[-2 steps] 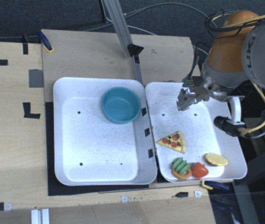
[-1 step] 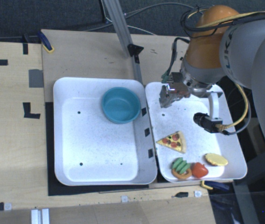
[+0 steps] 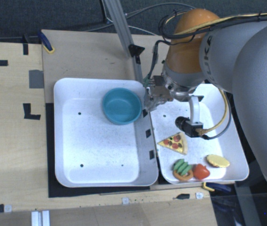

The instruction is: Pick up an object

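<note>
A blue bowl (image 3: 121, 106) sits upright in the far right corner of the left bin (image 3: 72, 145). My gripper (image 3: 151, 100) hangs over the divider between the two bins, just right of the bowl's rim and close to it. In the right bin (image 3: 218, 112) lie a toy pizza slice (image 3: 174, 143), a green and orange toy vegetable (image 3: 182, 169), a red toy tomato (image 3: 200, 172) and a yellow toy (image 3: 217, 161), all nearer the front than the gripper. I see nothing held by the gripper.
A grey metal pole (image 3: 121, 27) slants down from the top to the bins' far edge, just behind the gripper. The arm's orange band (image 3: 190, 36) and grey body cover the right bin's far side. A black cable fitting (image 3: 188, 125) hangs beside the pizza slice.
</note>
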Controlling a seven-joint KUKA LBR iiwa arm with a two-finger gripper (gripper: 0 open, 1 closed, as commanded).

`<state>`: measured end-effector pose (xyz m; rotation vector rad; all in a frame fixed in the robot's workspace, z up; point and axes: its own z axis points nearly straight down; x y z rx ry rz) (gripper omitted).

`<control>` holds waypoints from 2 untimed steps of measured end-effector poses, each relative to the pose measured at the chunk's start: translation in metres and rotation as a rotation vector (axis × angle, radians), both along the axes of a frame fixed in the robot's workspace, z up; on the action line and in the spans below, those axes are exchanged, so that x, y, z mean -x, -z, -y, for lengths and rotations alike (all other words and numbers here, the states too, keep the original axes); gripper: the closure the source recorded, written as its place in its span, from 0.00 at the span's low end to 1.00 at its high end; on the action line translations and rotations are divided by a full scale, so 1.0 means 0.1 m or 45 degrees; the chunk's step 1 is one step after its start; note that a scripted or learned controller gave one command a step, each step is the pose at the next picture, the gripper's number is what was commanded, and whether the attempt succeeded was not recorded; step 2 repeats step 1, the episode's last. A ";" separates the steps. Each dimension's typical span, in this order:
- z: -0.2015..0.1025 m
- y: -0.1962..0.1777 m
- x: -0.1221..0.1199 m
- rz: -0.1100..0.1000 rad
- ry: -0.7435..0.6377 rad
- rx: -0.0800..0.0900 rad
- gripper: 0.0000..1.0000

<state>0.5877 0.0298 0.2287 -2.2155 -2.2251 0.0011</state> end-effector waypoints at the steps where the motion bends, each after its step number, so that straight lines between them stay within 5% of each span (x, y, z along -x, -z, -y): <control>1: -0.53 0.10 0.06 0.000 0.000 0.000 1.00; 2: -0.53 0.10 0.06 0.000 0.000 0.000 1.00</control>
